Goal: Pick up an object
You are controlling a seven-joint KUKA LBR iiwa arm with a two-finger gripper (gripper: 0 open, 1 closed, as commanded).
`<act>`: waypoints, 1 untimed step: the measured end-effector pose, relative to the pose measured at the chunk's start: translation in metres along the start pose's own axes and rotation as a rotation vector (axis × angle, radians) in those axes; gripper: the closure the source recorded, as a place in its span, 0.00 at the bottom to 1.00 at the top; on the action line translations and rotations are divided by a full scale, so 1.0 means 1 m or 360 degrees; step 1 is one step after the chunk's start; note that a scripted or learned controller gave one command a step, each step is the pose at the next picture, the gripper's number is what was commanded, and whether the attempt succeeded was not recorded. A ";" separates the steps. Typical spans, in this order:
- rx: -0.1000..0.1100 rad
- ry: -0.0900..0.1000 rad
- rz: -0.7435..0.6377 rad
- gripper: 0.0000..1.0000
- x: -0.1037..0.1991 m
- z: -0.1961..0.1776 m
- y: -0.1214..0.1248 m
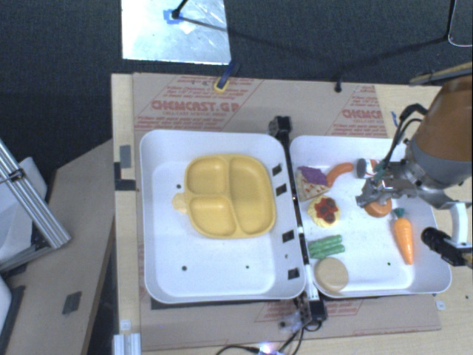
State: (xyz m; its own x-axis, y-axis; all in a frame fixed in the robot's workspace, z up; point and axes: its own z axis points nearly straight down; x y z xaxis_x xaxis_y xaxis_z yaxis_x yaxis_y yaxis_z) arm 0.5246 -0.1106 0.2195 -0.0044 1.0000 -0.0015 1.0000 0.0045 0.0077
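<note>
The right bin (363, 254) holds several toy foods. My gripper (372, 196) hangs low over its upper right part, right above a small orange round piece (380, 208) that it partly hides. An orange carrot (403, 240) lies just below and to the right of it. To its left are an orange sausage (340, 171), a purple piece (313, 174), a sandwich wedge (311, 190) and a red and yellow piece (325, 211). Green beans (325, 245) and a tan disc (331, 274) lie near the front.
The left bin (164, 161) bears a yellow divided plate (225, 196). A black divider with clips (294, 213) runs between the bins. The arm's grey body (443, 161) reaches in over the right bin's right side.
</note>
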 end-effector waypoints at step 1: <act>0.0002 0.0002 -0.0006 1.00 0.020 -0.011 0.044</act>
State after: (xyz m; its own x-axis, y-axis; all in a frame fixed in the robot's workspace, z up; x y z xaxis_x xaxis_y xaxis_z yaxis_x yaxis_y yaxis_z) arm 0.5680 -0.0908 0.2308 -0.0079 1.0000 -0.0002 0.9999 0.0079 0.0063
